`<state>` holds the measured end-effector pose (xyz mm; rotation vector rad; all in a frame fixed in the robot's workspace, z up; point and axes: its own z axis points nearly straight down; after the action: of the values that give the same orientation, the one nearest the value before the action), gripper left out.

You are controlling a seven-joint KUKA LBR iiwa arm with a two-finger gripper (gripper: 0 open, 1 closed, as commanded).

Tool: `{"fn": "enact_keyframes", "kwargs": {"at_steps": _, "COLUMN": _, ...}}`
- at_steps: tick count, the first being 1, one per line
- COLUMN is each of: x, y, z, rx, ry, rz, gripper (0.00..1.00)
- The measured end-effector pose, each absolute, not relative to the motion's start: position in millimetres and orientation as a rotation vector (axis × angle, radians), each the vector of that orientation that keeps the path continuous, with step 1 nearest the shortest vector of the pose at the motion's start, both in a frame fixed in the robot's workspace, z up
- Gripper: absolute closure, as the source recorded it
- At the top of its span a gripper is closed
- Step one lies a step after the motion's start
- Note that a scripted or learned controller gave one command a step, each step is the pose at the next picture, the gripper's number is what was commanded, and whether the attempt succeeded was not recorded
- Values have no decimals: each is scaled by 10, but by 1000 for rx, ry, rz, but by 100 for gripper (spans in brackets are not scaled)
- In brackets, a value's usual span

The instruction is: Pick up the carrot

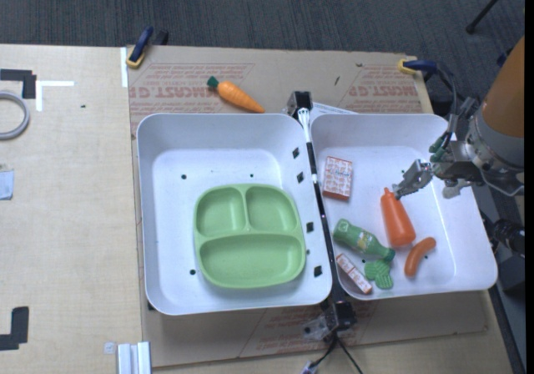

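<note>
The carrot, orange with a green top, lies on the cardboard behind the left bin, outside both bins. My gripper hovers over the right bin, far to the right of the carrot. It is open and nothing is between its fingers. One fingertip sits just above the top of an orange bottle.
The left bin holds a green divided plate. In the right bin lie a small patterned box, a green bottle, a sausage, a small packet and a green leafy piece. Clamps hold the cardboard's back edge.
</note>
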<state>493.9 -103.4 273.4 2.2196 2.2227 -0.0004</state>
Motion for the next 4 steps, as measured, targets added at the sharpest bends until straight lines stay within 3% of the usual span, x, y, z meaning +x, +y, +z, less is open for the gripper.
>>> {"fn": "enact_keyframes", "kwargs": {"at_steps": 1, "x": 5298, "y": -723, "z": 2732, "rx": 2160, "ry": 2279, "rz": 0, "gripper": 0}}
{"fn": "enact_keyframes", "kwargs": {"at_steps": 2, "x": 5202, "y": -362, "z": 2871, "rx": 2047, "ry": 2381, "rz": 1, "gripper": 0}}
{"fn": "enact_keyframes", "kwargs": {"at_steps": 3, "x": 5480, "y": -616, "z": 2329, "rx": 1800, "ry": 2574, "rz": -1, "gripper": 0}}
{"fn": "enact_keyframes", "kwargs": {"at_steps": 4, "x": 5485, "y": -571, "z": 2093, "rx": 1684, "ry": 2652, "rz": -1, "gripper": 0}}
